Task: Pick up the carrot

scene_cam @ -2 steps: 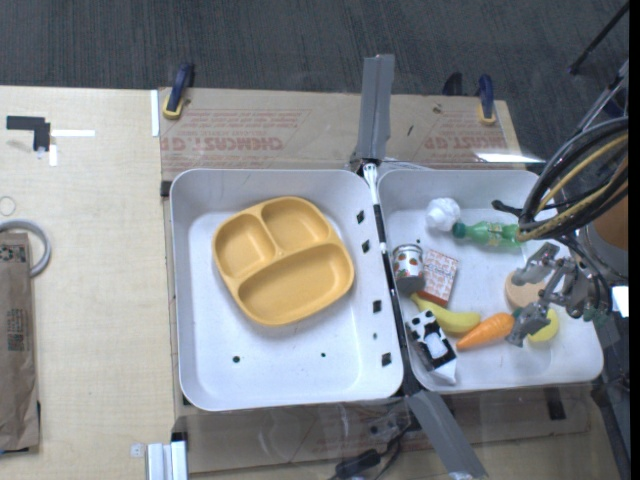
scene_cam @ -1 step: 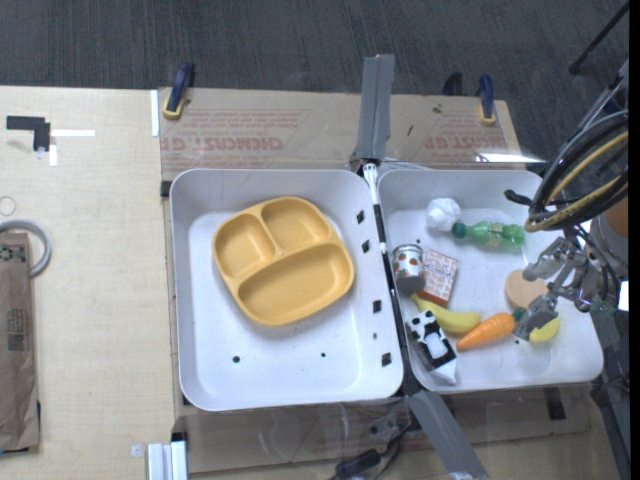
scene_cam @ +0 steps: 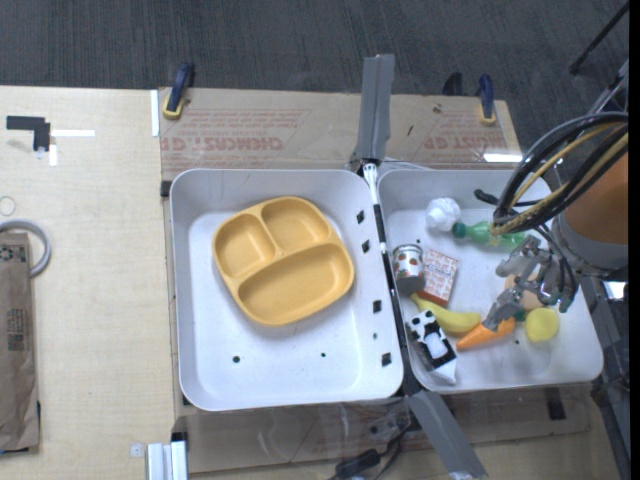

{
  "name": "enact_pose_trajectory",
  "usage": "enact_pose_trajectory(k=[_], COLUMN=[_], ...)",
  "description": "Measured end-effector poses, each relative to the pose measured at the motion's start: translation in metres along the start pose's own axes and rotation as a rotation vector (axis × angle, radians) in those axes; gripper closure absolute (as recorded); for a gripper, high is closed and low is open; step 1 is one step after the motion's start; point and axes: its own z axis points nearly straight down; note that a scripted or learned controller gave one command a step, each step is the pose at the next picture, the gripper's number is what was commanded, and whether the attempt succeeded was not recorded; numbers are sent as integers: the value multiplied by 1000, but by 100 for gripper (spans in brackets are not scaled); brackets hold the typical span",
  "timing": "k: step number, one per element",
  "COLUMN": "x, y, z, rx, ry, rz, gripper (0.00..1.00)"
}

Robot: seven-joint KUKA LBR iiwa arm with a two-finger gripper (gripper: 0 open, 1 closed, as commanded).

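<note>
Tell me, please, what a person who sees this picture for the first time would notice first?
Most striking is the big yellow divided plate, alone in the left bin. Next comes the clutter in the right bin: an orange carrot near the front, a banana touching its left end, and a small yellow fruit to its right. The gripper hangs right over the carrot's upper end.

2 white bins point(scene_cam: 190, 298), 1 yellow divided plate point(scene_cam: 284, 259), 1 carrot point(scene_cam: 477, 335), 1 banana point(scene_cam: 450, 319), 1 lemon point(scene_cam: 541, 325), 2 blue clamps point(scene_cam: 179, 89).
</note>
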Motion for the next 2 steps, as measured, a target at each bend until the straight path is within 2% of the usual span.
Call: enact_pose_trajectory(k=[1, 2], x=[14, 13], y=[-1, 0], z=[51, 41], rx=[0, -1], ry=[0, -3], rz=[-185, -184], gripper=[0, 100])
